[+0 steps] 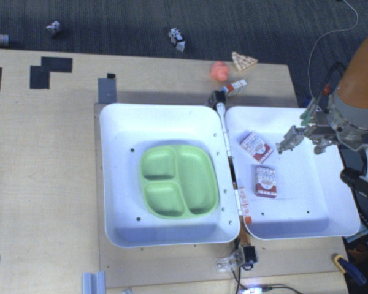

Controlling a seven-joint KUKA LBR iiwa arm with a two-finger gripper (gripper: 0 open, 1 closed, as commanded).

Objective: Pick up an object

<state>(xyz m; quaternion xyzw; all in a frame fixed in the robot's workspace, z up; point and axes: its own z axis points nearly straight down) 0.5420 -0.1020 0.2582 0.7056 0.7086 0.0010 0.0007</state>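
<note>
Well, the big wooden table (43, 182) spreads out under everything, far off to the left of the pincer (302, 141). On it sit two white bins side by side. The left bin (119, 164) is well away from the pincer, and it holds a green tray (178, 180) with three little sections. The right bin (294, 216) is the one right under the pincer. The grey arm (356, 112) with its orange part comes in from the right side and hangs over the top right part of that bin. The pincer sticks out toward the left, and I cannot tell if it is open or closed. It has nothing in it that I can see. Two small red and white boxes lie flat in the right bin. The upper box (256, 146) is near the pincer, just to its left, and it sits turned at a slant. The lower box (266, 182) is a bit down and left of the pincer, apart from the first box. Up past the bins, well away from the pincer, a pink ball (219, 71) rests on the table next to a toy pizza slice (244, 61).
</note>
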